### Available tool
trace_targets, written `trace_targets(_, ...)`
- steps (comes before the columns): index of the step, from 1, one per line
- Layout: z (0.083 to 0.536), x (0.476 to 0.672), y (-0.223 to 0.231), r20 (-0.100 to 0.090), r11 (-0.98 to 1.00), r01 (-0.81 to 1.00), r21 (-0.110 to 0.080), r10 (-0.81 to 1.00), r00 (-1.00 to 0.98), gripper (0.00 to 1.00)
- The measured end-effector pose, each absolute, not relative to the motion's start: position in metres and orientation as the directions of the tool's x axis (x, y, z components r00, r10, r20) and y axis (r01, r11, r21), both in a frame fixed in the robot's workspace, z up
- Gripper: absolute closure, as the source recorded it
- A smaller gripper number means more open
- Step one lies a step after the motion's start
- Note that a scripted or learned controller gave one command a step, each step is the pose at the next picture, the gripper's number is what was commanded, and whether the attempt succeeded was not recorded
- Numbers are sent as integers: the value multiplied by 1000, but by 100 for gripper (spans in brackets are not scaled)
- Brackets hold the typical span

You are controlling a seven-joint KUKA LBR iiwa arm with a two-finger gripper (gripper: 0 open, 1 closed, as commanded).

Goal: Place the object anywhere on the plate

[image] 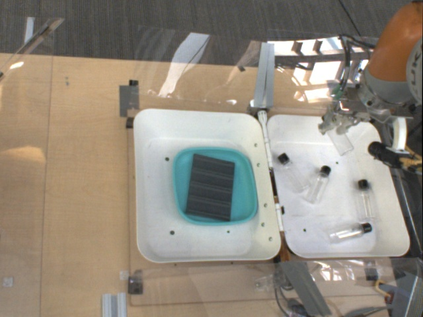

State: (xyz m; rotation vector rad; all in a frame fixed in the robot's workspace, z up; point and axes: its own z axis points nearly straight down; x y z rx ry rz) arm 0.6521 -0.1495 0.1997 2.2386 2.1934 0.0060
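A teal plate lies in the left white bin. A dark ridged rectangular block rests flat on the plate's middle. Several clear vials with black caps lie in the right bin, among them one near the left wall and one in the middle. My gripper hangs over the right bin's far edge. A clear vial sits just below its tip, touching or nearly touching it; whether it is held is unclear.
Two more vials lie at the right bin's right side and near its front. A metal divider post rises between the bins at the back. Cables and the arm's body crowd the upper right.
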Motion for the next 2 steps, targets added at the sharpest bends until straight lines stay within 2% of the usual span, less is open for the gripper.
trace_targets(1, 200, 652, -150, -2, -20, 1000, 8, 1000, 21, 0)
trace_targets(2, 210, 596, -150, 1, -352, 936, 6, 936, 352, 0)
